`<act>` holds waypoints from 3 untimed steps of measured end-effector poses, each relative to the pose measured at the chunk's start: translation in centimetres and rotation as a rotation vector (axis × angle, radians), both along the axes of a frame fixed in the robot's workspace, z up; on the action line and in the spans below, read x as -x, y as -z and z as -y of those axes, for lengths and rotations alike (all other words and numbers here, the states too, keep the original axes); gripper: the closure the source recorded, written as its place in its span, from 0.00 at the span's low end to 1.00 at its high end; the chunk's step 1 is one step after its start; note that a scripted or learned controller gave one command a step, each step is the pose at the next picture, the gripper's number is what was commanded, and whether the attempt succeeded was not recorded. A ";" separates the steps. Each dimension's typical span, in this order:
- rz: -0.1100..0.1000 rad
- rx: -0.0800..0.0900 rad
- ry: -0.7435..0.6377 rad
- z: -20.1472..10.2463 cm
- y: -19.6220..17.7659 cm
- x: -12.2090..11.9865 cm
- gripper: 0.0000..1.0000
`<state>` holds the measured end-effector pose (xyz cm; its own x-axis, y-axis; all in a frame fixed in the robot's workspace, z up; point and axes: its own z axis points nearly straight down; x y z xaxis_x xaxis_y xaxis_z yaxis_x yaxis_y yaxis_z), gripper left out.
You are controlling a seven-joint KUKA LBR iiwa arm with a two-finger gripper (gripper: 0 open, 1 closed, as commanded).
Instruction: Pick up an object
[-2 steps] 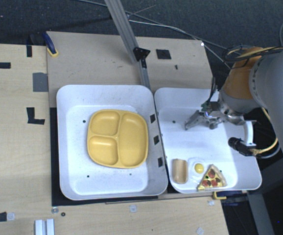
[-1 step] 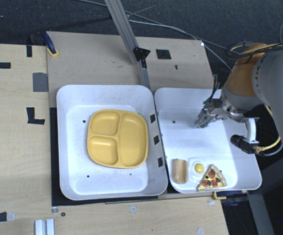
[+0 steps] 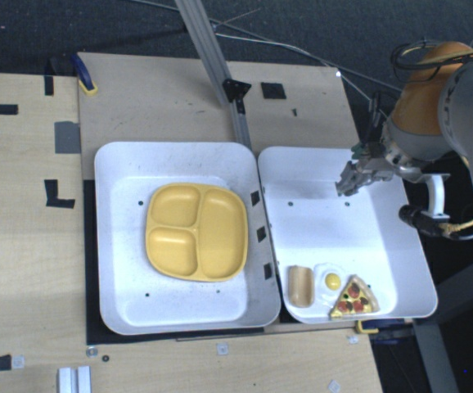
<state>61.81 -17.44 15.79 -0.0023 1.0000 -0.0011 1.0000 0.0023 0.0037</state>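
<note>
We see the grey two-finger gripper (image 3: pixel 347 188) hanging over the upper part of the right shallow white bin (image 3: pixel 384 228); we cannot tell how far it is open, and nothing shows in its grasp. Along that bin's near edge lie a small brown bread-like block (image 3: pixel 300 286), a toy fried egg (image 3: pixel 331 281) and a toy pizza slice (image 3: pixel 355 298). A yellow divided plastic plate (image 3: pixel 197 232) sits in the left white bin (image 3: pixel 122 219).
</note>
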 end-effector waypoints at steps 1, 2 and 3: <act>0.001 0.001 0.001 0.2 -6.4 -0.2 1.00; -0.001 0.000 0.000 -0.5 -11.0 0.2 1.00; -0.002 -0.001 0.001 -0.6 -13.6 0.1 1.00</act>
<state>61.70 -16.87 29.37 -0.0017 1.0000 -0.0005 1.0000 0.0017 0.0021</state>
